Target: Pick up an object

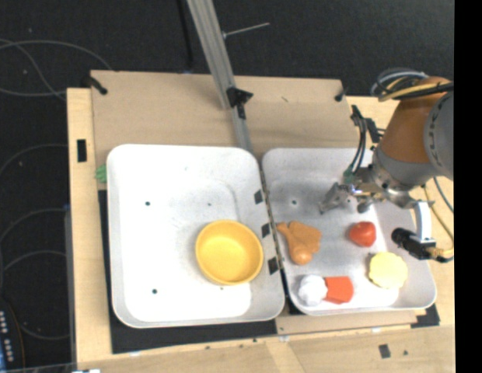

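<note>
Orange block (340,288) and white ball (311,289) sit at the lower edge of the right bin (303,173), closest to the lens

Above them in the frame the gripper (344,198) hangs over the bare upper middle of that bin with its two fingers spread apart and nothing between them. Its likeliest target, as I judge it, is the red tomato (363,233) just below and right of the fingers: small, round, glossy red, lying free with clear floor around it. To do this well the arm should shift toward the lower right, centre the open fingers over the tomato, come straight down and close across its widest part, since a round smooth thing may roll or squirt out. Left of it lies a tan pear-shaped toy (298,241), lower right a pale yellow disc (387,270); a yellow bowl (228,251) sits in the left bin (148,177)
</note>
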Robot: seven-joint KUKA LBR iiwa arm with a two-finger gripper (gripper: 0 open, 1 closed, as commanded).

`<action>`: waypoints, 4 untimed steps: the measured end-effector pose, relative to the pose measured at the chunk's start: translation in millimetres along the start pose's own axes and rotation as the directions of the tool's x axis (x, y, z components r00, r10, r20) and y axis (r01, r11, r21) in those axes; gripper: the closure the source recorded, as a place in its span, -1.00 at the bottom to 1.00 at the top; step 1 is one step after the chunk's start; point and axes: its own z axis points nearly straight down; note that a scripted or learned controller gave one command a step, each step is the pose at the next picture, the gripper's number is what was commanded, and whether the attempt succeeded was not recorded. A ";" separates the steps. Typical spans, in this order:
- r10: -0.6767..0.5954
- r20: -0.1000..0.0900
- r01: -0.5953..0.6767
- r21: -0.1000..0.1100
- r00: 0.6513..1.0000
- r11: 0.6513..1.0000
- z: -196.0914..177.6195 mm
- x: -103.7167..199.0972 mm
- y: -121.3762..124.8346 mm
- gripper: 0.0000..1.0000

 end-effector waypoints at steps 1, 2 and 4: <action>0.001 0.000 -0.001 0.000 1.000 1.000 25.6 -1.6 -0.3 -1.00; 0.004 0.000 -0.004 -0.006 1.000 1.000 12.8 -2.4 1.1 1.00; -0.004 -0.001 0.004 -0.004 1.000 1.000 -86.4 -6.4 0.3 1.00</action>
